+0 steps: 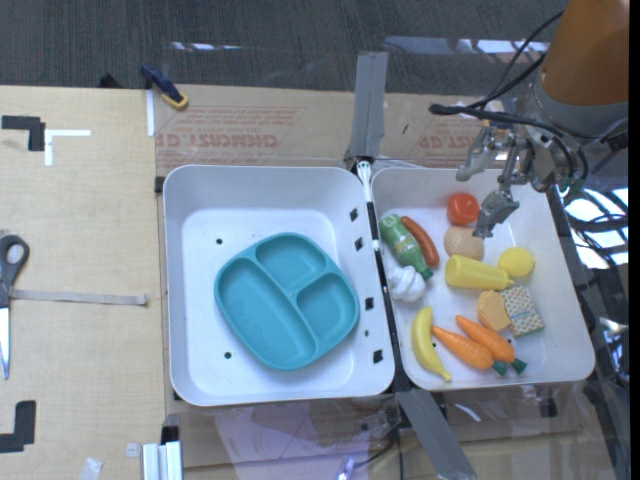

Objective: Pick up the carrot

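arm: cut off by the top and right edges. gripper: finger separation too small to resolve. scissors: cut off by the left edge. two carrots overlap; their green ends merge. cracker partly covers the item beside it, identity unclear.

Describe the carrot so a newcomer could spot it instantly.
Look in the right-hand white bin, at its near edge. Just right of the yellow plastic banana lie two orange toy carrots, side by side and slanted. Their tapered orange bodies ending in small green tips set them apart from the yellow pieces around them.
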`<state>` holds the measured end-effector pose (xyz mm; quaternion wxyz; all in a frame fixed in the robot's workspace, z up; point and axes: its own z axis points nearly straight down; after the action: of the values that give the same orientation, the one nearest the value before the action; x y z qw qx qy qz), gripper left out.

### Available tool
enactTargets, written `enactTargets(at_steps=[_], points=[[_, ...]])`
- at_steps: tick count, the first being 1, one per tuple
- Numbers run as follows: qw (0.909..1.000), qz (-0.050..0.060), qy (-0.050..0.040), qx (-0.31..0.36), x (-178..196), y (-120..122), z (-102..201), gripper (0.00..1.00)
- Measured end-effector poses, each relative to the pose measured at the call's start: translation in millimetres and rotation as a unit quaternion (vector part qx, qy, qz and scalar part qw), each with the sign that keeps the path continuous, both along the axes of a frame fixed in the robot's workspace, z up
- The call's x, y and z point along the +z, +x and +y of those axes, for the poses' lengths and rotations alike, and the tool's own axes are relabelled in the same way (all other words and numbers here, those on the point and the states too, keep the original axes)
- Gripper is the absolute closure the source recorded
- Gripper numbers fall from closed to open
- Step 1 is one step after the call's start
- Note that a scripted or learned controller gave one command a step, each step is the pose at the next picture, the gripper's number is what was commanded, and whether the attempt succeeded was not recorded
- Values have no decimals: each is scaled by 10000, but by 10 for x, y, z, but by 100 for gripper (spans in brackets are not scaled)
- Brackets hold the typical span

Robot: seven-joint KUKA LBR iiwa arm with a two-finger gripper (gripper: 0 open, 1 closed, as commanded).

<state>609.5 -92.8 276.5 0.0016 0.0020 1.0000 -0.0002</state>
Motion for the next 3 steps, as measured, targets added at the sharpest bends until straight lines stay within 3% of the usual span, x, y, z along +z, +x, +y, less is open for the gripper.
enactTargets(at_steps=[1,2,3], points=[[10000,-1,-2,-46,-1819,-588,-98,0],[9993,-120,-30,345,-1787,-1234,-429,0],[9993,-96,-25,367,-1708,-1228,-422,100]])
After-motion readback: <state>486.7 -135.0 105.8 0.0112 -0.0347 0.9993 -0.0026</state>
